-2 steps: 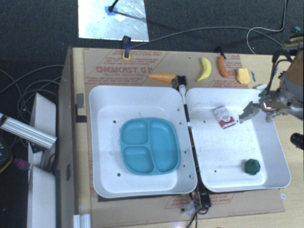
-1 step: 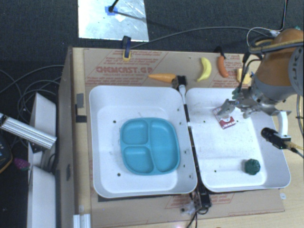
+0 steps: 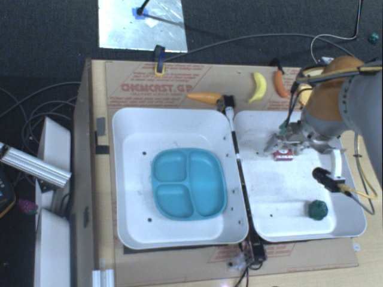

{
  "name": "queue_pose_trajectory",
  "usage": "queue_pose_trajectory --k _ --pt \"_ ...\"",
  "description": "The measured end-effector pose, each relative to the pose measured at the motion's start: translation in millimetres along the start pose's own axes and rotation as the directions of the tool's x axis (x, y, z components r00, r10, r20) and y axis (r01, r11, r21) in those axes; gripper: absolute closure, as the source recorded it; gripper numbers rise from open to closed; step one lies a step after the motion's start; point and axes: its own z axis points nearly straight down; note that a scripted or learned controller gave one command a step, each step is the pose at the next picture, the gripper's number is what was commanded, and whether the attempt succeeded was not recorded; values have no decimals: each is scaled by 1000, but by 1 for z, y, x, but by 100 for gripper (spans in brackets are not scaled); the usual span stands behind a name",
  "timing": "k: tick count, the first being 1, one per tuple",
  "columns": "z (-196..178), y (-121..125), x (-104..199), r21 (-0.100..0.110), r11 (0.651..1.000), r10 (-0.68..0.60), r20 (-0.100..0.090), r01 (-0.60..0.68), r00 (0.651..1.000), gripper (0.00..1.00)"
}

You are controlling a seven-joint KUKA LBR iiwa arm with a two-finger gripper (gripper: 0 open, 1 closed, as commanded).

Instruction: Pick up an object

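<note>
Gripper (image 3: 282,146) hovers low in the upper part of the right bin (image 3: 263,220), right of frame centre; whether it grasps anything cannot be told. Directly beneath its tip lies a small red object (image 3: 282,155). A green ball (image 3: 318,209) sits well apart, lower right.

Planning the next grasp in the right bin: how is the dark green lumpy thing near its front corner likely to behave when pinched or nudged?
The green lump looks rounded and bumpy, so it may roll or wobble if nudged rather than slide. It looks small, so it is probably light. It lies on the right bin floor close to the front wall, which could stop it, though that leaves little room there for the fingers.
</note>
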Motion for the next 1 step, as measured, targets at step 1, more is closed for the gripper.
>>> queue_pose_trajectory --k 1 --pt "-11 1 0 -3 1000 -1 1 1 1000 100"
